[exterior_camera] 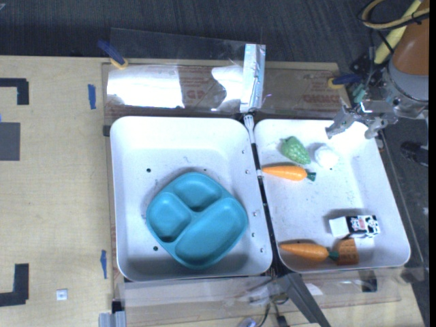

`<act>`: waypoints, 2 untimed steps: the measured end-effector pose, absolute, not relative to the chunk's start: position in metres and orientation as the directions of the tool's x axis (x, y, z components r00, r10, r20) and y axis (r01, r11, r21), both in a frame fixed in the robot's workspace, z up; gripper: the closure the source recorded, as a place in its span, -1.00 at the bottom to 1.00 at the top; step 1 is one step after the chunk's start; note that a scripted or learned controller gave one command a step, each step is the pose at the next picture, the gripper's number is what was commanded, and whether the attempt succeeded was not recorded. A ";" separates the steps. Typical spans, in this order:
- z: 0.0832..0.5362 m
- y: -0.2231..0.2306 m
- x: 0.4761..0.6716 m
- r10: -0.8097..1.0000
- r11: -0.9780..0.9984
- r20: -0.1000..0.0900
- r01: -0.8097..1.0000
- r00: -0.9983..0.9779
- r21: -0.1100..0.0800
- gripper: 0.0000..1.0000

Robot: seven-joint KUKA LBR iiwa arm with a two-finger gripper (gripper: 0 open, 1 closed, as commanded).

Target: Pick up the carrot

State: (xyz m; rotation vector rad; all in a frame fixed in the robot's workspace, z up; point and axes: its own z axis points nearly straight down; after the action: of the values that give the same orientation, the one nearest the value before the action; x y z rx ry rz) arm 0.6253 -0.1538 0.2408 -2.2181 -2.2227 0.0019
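Note:
Two carrots lie in the right bin (392, 203). One orange carrot (285, 173) with a small green stub rests near the bin's left wall, pointing left. A second, fatter carrot (304, 252) sits along the front wall. My gripper (353, 129) hangs over the bin's far right corner, well to the right of and beyond the upper carrot. Its fingers (335, 129) stand apart with nothing between them. The orange-banded wrist (412, 56) rises above it at the view's right edge.
A green leafy vegetable (295, 148) and a white egg-like ball (327, 157) lie just beyond the upper carrot. A black-and-white carton (354, 225) and a brown piece (348, 252) sit near the front carrot. The left bin (129, 142) holds a blue divided plate (197, 218).

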 end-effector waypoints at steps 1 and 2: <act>0.131 -0.118 0.648 0.985 0.175 -0.007 0.984 -0.175 0.018 -1.00; 0.100 -0.099 0.630 0.704 0.710 -0.011 0.704 -0.710 0.018 -1.00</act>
State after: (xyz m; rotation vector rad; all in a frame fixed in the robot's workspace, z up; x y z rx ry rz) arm 0.6300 -0.0988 0.0998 -1.2032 -2.9211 -0.0199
